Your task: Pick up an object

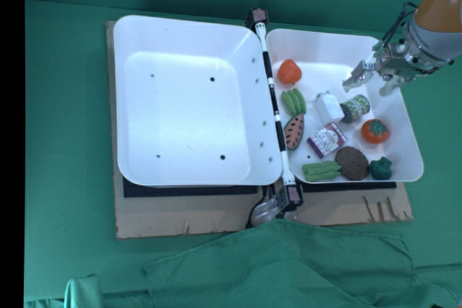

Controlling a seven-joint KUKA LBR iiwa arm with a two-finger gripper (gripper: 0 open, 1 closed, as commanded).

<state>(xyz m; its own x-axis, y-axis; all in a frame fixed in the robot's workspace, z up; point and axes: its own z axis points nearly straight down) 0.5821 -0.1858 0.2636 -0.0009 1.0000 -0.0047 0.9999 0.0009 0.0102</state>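
The arm [442, 11] reaches in from the right, hand [372, 82] spread open.

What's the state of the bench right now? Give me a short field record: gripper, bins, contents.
gripper: open, hovering over the right bin's upper right, holding nothing
right bin: holds all the toy food
nearest item: green can, just below the gripper, beside the white carton
other contents: orange pepper, pea pods, watermelon slice, tomato, brown cookie, broccoli
left bin: no items seen
task status: nothing picked yet
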